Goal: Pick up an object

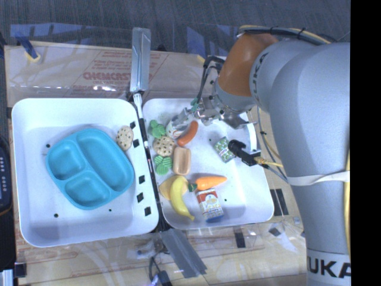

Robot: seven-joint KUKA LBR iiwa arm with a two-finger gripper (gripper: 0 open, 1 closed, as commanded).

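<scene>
The gripper (199,113) sat low over the far end of the right bin (253,189), just beyond the toy sausage (187,132), with the arm (297,100) bulking in over that bin's far side. Whether it was apart, together or clamped on anything could not be told from this angle.

The sausage, the likeliest pick by my reading, lay tilted on the bin floor. Taking it as the landmark: a green toy (156,127) lay just beside it toward the divider, a cookie (164,146) and a hot dog bun (181,159) just nearer the camera, a small green packet (224,149) a little off on the side away from the divider, and a carrot (209,182), a banana (180,196) and a small can (209,206) farther toward the near edge. Across the divider, another cookie (124,137) lay beside a blue plate (89,168) in the left bin (36,219).

The sausage looked like light, hollow plastic: stiff, smooth and probably slippery, not fragile. Its rounded body would likely roll or squirt out from a pinch near the ends, so the sounder hold would be across its narrow middle, closing square to its long axis. The crowding neighbours left little room on the divider side.
</scene>
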